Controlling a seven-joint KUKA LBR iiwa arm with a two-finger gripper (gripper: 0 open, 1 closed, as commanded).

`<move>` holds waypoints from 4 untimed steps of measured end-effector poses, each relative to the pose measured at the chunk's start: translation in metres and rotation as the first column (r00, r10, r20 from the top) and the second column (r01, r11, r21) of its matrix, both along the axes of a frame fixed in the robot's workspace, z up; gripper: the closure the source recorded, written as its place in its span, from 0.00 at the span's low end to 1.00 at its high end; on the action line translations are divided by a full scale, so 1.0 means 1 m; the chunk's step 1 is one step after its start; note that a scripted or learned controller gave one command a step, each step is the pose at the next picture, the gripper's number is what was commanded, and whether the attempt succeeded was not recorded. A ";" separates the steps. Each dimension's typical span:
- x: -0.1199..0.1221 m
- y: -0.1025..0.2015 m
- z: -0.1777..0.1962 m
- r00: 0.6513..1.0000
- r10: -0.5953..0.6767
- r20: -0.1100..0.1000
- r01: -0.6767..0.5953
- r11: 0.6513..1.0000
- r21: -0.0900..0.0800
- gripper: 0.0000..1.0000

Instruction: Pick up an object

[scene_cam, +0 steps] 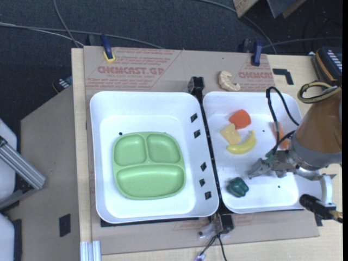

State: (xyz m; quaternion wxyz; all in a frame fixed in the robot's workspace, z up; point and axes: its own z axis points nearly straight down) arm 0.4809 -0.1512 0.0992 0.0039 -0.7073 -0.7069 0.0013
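Your gripper (pixel 260 169) sits low in the right bin (pixel 283 200), lower right of frame, fingers spread and nothing between them. Closest target is the dark green toy (pixel 237 187), just down-left of the tips; the yellow banana (pixel 242 144) is just above, touching a yellow block (pixel 230 133), with an orange piece (pixel 240 118) beyond. Risk: closing here catches air between the two. The black cable (pixel 277 103) crossing the bin could snag on lift.
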 end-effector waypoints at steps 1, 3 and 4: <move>0.002 0.000 0.014 1.000 -0.001 0.007 0.001 1.000 -0.002 1.00; 0.011 0.005 0.107 1.000 0.003 0.013 -0.003 1.000 -0.005 1.00; 0.012 0.005 0.161 1.000 0.002 0.015 -0.002 1.000 -0.006 1.00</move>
